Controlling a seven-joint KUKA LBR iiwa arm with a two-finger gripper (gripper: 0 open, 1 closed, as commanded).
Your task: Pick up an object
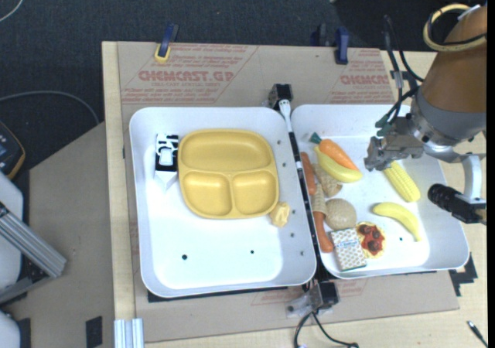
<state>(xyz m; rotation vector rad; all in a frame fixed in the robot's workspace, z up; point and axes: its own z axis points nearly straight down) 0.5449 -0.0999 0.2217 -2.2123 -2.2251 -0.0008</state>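
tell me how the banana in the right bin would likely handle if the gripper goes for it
The banana looks like smooth, glossy plastic play food, so it is probably light, stiff and somewhat slippery. Its curved, tapered shape may pivot or squirt from a pinch near an end. It lies apart from the corn, so a push would probably slide it freely.

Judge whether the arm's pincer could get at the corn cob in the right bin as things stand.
Probably yes: the pincer hangs right beside the corn cob, which lies uncovered in the right bin, apart from the banana.
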